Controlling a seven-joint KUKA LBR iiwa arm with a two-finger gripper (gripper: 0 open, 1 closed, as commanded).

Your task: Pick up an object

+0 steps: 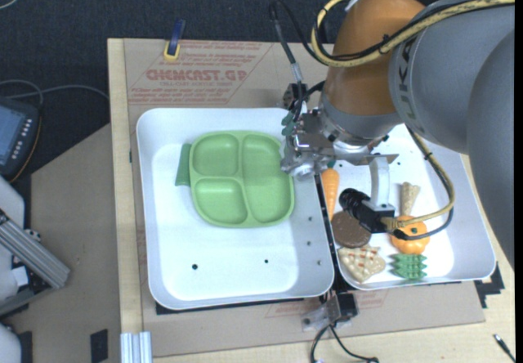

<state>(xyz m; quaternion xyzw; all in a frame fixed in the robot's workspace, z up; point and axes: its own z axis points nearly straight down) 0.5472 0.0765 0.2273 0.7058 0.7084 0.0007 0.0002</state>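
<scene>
My gripper [299, 155] hangs low over the wall between the two bins, at the right edge of a green divided plate [241, 178] that lies in the left bin [163, 214]. Just to the gripper's right, an orange carrot [329, 187] lies in the right bin [466, 230]. I see nothing in the gripper's grasp. The big grey and orange wrist hides the upper part of the right bin.
The right bin also holds a brown round disc [350, 231], a waffle-patterned wedge [362, 263], a green ridged piece [410, 266], a small orange fruit [409, 240] and a beige stick-shaped piece [406, 196]. Cardboard [204, 67] lies under the bins.
</scene>
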